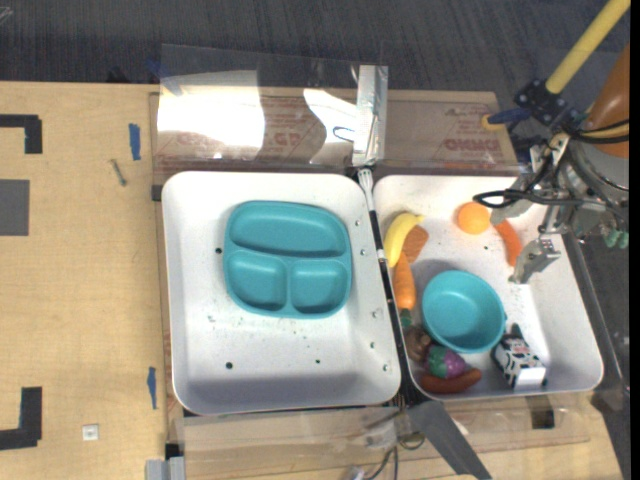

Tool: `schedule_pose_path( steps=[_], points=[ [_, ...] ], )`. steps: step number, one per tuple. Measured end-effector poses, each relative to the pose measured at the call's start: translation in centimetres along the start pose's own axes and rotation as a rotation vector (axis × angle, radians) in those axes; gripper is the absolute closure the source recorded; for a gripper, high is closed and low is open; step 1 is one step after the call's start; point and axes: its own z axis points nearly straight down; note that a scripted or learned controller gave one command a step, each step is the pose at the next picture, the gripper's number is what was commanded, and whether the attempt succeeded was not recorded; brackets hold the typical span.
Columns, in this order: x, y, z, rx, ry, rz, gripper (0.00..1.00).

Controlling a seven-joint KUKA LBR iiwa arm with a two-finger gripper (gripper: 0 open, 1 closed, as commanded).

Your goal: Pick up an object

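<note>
Basically approach step: two-finger gripper [530, 260] hovers near small orange carrot [508, 239], finger state unclear; next needs descent, closing.

i watch through one fixed camera above the bench [70, 268], looking down at a slant; both white bins [190, 368] sit mid-frame, arm [600, 118] entering at right.

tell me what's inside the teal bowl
The teal bowl in the right bin shows a bare interior, nothing visible inside. Whatever lies beneath it is covered.
</note>
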Motion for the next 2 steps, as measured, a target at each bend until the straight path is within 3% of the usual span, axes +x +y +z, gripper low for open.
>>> schedule_pose_path(
  steps=[1,2],
  points=[
    [-6.7,-3.4,16.8,0.002,-0.01,-0.017,0.0],
    [-7.0,-3.2,15.6,0.003,-0.017,-0.021,1.0]
  ],
)
